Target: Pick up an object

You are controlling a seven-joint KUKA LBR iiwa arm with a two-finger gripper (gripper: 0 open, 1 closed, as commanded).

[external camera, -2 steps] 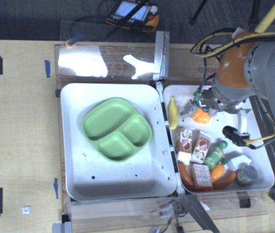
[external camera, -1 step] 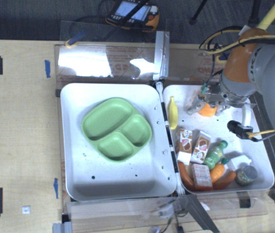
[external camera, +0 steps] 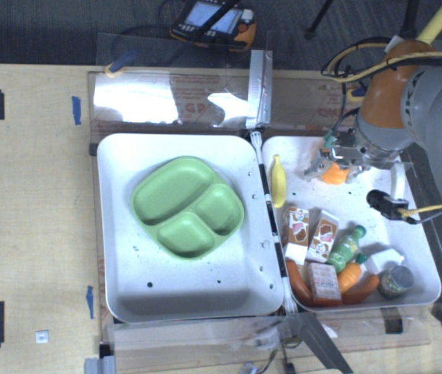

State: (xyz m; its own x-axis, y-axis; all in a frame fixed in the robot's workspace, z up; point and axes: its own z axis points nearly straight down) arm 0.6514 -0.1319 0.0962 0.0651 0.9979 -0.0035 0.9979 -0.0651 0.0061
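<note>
Over the right bin [external camera: 419, 232], we're at the top edge with the gripper [external camera: 336, 164].
Left bin [external camera: 111, 209] holds the green tray [external camera: 188, 206]; orange object [external camera: 334, 174] sits at the gripper tips, finger state unclear. Grasp unconfirmed, lift not yet done.

The right bin [external camera: 419, 244] is bare through its upper middle, while cartons [external camera: 312, 228] and a bottle [external camera: 345, 245] crowd its lower half.
</note>
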